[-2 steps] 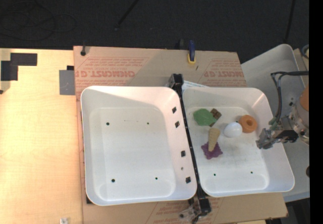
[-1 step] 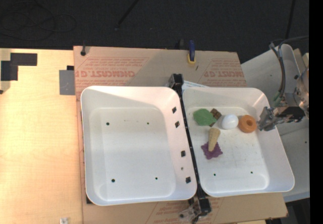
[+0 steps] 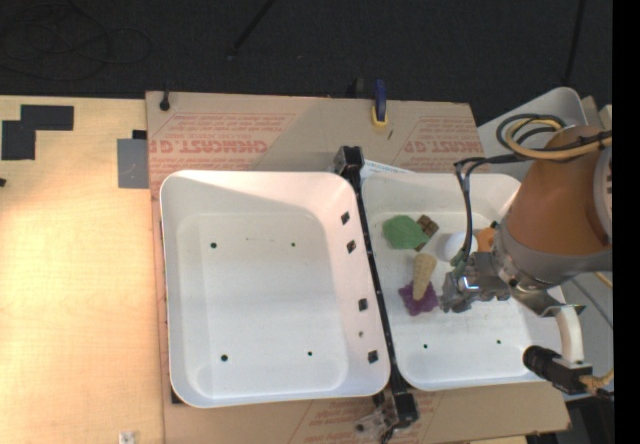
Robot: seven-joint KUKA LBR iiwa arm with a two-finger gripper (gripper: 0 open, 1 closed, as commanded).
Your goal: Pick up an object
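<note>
Right bin (image 3: 470, 362): purple object (image 3: 418, 299) beside gripper (image 3: 458, 290).

Two bins side by side, four small objects (image 3: 415, 257) in right bin (image 3: 470, 362)

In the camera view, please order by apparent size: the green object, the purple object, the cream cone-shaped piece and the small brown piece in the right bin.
1. Green object
2. Purple object and cream cone-shaped piece, which look alike
3. Small brown piece
</note>
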